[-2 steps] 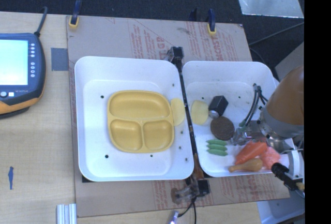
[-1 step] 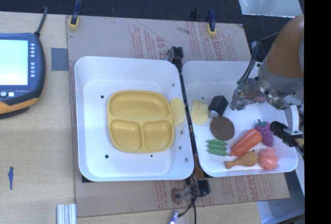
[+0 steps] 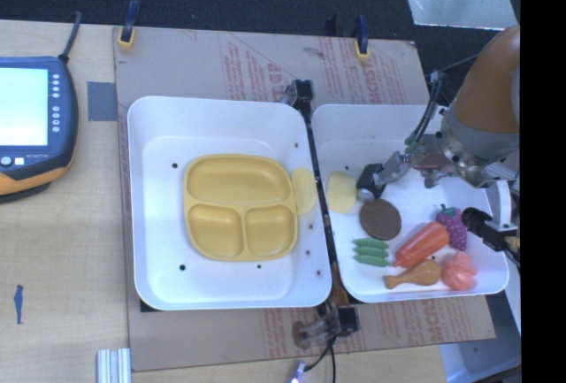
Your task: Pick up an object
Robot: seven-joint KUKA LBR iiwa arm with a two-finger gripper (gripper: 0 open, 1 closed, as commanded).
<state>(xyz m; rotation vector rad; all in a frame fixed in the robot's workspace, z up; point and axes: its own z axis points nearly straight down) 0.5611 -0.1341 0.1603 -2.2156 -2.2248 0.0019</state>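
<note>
From above, the arm (image 3: 482, 98) comes in at the right, its bulk cut off by the frame edge and covering the right bin's (image 3: 354, 120) far corner. The gripper (image 3: 371, 180) hangs low over that bin, dark and small; whether it is open or closed, I cannot tell. Just beside its tip lies a pale yellow piece (image 3: 341, 191), with a brown disc (image 3: 380, 218) just below. Crowded toward the near right corner: green pods (image 3: 371, 252), an orange carrot (image 3: 422, 243), purple grapes (image 3: 454, 226), a drumstick (image 3: 414, 276), a pink item (image 3: 459, 271). Left bin (image 3: 159, 284) holds a yellow divided tray (image 3: 240, 206), open white floor all around it. A pendant (image 3: 31, 125) sits on the counter (image 3: 62, 284), far left, partly cut off.
</note>
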